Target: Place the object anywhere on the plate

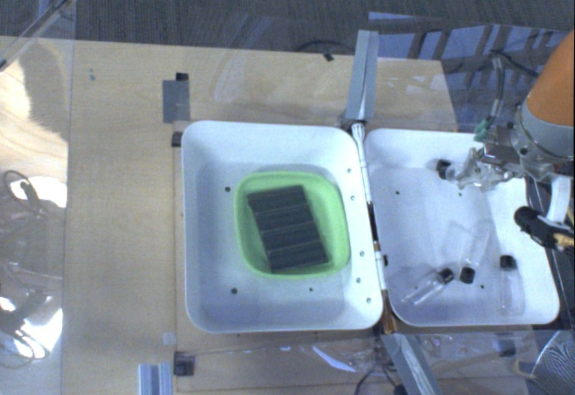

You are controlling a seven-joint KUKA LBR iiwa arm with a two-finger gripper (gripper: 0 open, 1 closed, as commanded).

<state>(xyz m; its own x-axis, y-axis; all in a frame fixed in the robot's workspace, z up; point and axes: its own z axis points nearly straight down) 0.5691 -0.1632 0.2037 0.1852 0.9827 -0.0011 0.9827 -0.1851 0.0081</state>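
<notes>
A lime-green plate (336, 205) sits in the middle of the left bin (207, 294). On it lies a dark grey ribbed rectangular block (287, 228), turned at a slant. My gripper (471, 171) hangs low over the far part of the right bin (404, 160), well away from the plate. A small black-capped piece (443, 167) lies just to the left of the gripper; whether they touch is unclear.
Three clear vials with black caps lie in the near part of the right bin: one at the front left (428, 287), one toward the middle (473, 251) and one at the front right (508, 287). A grey divider post (362, 79) stands behind the bins.
</notes>
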